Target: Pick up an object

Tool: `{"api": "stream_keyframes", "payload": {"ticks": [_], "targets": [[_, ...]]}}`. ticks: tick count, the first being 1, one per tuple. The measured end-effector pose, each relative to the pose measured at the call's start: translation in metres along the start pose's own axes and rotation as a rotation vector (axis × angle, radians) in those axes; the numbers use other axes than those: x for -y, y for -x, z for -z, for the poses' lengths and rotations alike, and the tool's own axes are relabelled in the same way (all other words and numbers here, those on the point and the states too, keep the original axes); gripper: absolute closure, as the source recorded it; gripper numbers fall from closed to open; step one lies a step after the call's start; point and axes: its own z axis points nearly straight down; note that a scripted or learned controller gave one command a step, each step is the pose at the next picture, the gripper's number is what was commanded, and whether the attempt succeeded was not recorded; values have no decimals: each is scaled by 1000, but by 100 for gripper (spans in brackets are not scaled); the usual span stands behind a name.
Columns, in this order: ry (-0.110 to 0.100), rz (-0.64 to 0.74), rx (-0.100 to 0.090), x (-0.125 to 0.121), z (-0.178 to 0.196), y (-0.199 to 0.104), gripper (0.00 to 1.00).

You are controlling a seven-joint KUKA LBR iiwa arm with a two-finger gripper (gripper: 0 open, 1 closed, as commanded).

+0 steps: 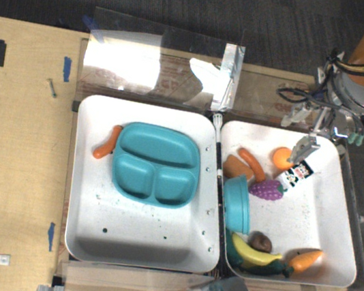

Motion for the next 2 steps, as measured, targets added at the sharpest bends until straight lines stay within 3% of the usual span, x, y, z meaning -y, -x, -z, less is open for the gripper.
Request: {"api": "stream_keyframes", "payload": {"ticks": [1,2], "targets": [[-1,-85,-7,-9,-125,-1,0],[0,-331,2,-17,-135,-76,0]]}}
